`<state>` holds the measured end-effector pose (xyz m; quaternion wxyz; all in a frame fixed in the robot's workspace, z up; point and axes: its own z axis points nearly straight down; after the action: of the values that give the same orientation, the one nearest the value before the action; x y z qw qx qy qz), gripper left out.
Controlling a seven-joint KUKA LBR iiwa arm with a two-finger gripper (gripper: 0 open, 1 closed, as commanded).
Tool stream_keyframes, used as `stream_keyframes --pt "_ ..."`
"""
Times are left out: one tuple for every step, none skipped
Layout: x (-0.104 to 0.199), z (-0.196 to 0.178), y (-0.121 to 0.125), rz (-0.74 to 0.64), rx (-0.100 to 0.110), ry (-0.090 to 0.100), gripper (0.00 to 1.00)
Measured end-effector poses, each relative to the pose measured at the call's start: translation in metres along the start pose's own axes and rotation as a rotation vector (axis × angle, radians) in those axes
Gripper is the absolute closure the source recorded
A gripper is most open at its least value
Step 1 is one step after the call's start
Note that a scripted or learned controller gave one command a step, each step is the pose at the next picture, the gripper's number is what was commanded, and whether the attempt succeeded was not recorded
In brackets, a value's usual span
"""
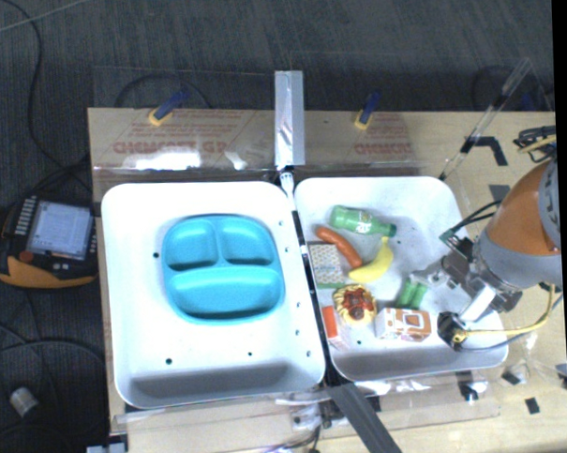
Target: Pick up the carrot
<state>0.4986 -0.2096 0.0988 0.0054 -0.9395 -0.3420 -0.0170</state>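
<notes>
The carrot [339,247] is an orange-red stick lying at a slant in the right bin [423,191], near its left wall. Its lower end touches a yellow banana [380,264], and a green bottle [360,220] lies just behind it. My gripper [457,271] hangs over the right side of that bin, well to the right of the carrot, with a small green item [413,290] just to its left. Nothing shows between its fingers.
The left bin [135,274] holds a blue divided plate [221,268]. Around the carrot lie a checkered packet [324,262], a red and yellow box [354,308] and a small orange and white carton [403,324]. The grey and orange arm [523,239] comes in over the right rim.
</notes>
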Motion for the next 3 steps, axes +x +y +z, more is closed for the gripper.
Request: stream_keyframes --pt "-0.012 -0.048 -0.008 0.320 -0.002 -0.041 0.00" --pt "0.000 0.010 -0.023 0.215 -0.007 -0.034 0.00" --pt "0.084 0.012 -0.052 0.494 -0.013 -0.032 0.00"
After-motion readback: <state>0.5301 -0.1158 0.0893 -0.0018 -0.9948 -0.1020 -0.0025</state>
